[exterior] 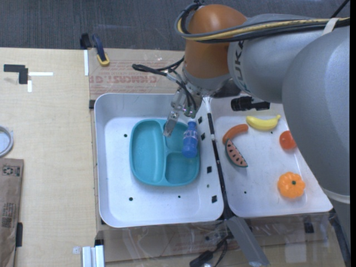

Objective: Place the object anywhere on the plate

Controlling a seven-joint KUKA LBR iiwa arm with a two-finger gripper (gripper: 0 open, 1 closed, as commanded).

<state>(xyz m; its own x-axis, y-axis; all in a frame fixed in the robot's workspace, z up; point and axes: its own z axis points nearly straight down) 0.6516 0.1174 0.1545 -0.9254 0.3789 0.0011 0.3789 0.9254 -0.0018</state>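
Now, blue bottle (190, 139) on teal plate (151, 157)

In the left bin (111, 166) a teal divided plate (150, 160) holds a blue bottle (190, 139) at its right edge, just beside the open gripper (177, 121). The right bin (261, 199) holds toy food (banana (263, 122), sausage (235, 132), watermelon slice (236, 154), tomato (287, 141), pumpkin (291, 185)).

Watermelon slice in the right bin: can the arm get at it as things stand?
Probably yes. The watermelon slice lies flat with nothing on top; the sausage sits close above it, so the fingers have little room on that side.
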